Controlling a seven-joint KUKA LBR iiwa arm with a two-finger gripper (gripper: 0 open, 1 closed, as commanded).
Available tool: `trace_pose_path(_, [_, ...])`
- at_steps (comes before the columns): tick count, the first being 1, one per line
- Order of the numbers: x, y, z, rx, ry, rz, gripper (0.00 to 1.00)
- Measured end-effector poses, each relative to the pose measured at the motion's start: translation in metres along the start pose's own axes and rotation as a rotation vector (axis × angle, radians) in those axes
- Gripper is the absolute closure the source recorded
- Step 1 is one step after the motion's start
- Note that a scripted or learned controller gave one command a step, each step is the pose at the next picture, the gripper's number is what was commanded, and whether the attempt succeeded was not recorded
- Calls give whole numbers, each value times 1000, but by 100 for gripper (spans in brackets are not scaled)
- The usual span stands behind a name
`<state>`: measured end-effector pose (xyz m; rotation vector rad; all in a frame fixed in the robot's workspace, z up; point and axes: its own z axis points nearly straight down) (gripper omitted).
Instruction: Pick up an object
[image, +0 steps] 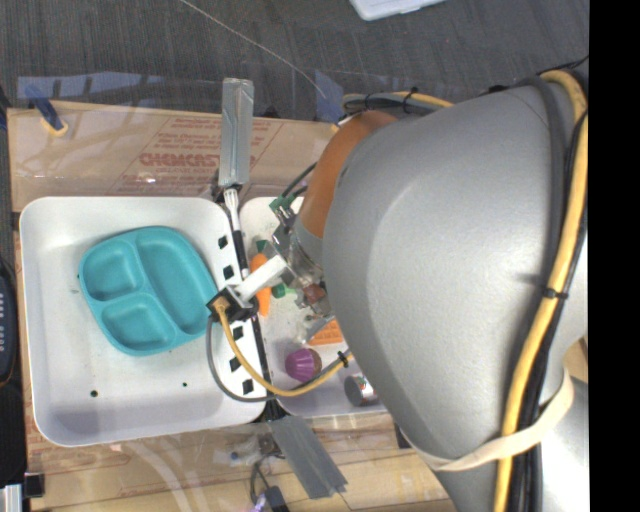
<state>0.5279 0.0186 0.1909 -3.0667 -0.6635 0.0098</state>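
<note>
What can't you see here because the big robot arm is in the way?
- Right bin: mostly covered by the grey arm in the camera view.
- Orange item: partly hidden, too small to identify.
- Purple object: too small to name.
- Gripper: fingers lost in clutter.

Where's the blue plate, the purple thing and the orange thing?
Blue plate (148, 288): camera view, middle divider of the plate.
Purple thing (303, 362): camera view, its rounded top.
Orange thing (264, 272): camera view, its visible middle.
</note>
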Motion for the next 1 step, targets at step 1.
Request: trace_pose_path(1, [71,47,-147,-5,9,219,0])
